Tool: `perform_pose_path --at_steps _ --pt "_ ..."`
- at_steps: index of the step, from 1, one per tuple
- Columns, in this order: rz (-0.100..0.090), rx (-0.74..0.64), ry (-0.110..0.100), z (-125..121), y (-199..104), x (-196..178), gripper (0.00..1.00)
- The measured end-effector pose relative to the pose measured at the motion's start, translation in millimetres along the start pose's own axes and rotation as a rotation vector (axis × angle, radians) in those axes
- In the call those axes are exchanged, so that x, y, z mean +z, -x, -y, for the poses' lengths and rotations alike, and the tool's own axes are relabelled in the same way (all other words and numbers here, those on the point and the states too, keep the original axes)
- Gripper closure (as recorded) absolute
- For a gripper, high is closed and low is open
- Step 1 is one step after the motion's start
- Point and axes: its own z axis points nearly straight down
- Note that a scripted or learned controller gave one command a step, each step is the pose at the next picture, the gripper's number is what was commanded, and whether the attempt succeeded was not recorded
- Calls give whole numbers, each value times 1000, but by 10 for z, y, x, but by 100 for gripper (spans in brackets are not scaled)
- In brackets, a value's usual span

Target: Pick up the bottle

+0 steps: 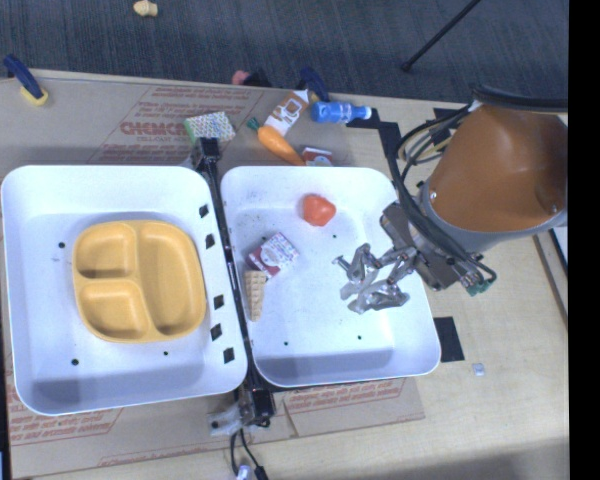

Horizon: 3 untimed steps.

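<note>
Bench, bottle (341,113) well beyond jaws (368,280)

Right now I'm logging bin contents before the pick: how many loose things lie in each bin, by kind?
Left bin:
Yellow tray: 1
Right bin:
Red ball: 1
Snack packet: 1
Cone: 1
Total: 4
The gripper hangs over the right bin.

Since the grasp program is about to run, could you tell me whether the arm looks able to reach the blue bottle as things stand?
Probably yes. The blue bottle lies on the bench outside the right bin, beyond its far rim, with nothing over it, while the gripper hangs inside that bin.
</note>
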Motion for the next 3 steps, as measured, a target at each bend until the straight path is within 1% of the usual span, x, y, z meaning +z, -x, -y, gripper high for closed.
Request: perform_pose_path --at_steps 1,2,3 --pt "-3 -60 2 -166 133 189 100" --pt "-3 291 2 99 -56 519 100" --pt "1 43 0 -147 68 334 100"
